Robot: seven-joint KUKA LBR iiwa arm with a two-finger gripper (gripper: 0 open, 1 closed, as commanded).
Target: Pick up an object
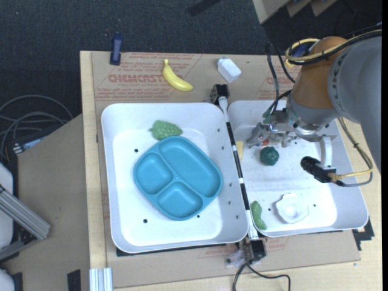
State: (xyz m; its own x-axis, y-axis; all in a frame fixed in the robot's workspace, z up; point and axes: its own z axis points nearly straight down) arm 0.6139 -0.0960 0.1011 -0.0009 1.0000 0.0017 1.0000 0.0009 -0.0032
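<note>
The arm [339, 71] hangs over the right bin [345, 217], its gripper [271, 135] low, and I cannot tell how its jaws stand. A dark green ball [270, 157] sits just beneath them; I'd centre over it before closing, slowly, since it may roll.

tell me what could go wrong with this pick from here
The pincer hangs just above the dark green ball; a round thing may roll away when touched. It also sits near the divider wall between the bins, so a sideways push might jam the ball there.
</note>
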